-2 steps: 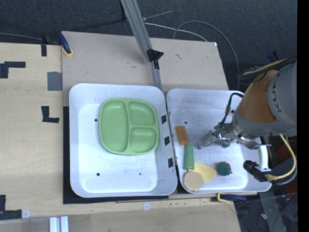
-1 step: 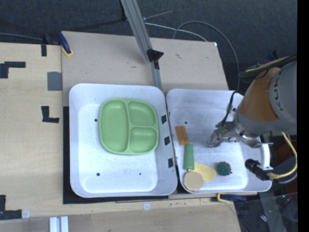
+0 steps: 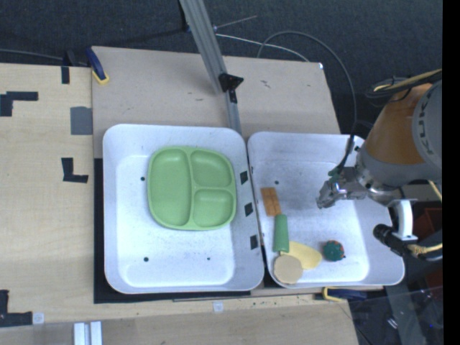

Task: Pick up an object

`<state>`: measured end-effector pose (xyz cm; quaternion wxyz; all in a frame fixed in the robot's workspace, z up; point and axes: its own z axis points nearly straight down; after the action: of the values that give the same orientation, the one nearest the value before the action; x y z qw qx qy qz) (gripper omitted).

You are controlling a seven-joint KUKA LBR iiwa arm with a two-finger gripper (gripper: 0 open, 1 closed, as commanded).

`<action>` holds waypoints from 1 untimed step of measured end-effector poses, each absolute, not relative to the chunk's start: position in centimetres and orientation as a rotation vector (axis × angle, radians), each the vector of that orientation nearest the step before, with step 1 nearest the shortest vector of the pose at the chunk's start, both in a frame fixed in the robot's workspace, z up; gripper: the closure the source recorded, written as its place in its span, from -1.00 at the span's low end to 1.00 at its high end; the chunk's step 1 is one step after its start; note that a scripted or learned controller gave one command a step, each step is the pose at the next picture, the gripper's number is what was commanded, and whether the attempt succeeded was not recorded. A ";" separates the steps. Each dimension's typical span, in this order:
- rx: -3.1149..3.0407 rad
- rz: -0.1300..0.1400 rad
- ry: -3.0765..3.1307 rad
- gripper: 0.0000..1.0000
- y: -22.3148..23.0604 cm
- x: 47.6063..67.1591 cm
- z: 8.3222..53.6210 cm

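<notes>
Tan round disc (image 3: 289, 268) sits lowest in the right white bin (image 3: 302, 146); jaws (image 3: 327, 196) hover up-right of it, can't tell their state.

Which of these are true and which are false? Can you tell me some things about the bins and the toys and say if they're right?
1. The green plate lies in the left bin. True.
2. The plate has three sections. True.
3. The gripper is over the left bin. False: it is over the right bin.
4. The green stick lies on the plate. False: it lies in the right bin, beside the orange block.
5. The green ball sits in the right bin. True.
6. The tan disc is on the wooden bench outside the bins. False: it is in the right bin, by the yellow piece.
</notes>
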<state>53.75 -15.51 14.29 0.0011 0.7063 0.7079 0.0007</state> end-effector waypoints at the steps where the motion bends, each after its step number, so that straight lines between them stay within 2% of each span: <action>1: 2.216 0.004 2.222 1.00 -14.8 54.6 19.2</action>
<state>54.63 -14.82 19.22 0.0018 0.7061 0.7081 0.0012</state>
